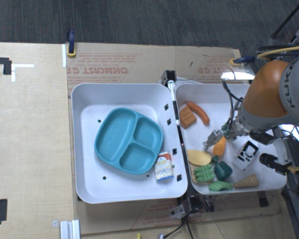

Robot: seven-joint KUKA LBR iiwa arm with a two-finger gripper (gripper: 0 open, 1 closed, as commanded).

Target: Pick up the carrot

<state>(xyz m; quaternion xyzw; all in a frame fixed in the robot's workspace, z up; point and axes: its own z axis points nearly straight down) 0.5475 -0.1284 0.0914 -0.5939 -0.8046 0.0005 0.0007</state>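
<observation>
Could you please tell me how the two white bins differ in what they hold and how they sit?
The left bin holds a teal divided plate and a small carton; the right bin holds many small toy foods, among them a sausage and the carrot. The gripper works over the right bin, not the left bin. Both are shallow, white and side by side.

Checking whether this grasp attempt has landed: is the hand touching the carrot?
Touching. The camera view shows the hand down on the carrot in the right bin, its metal tips meeting the carrot's upper end with no gap visible.
</observation>
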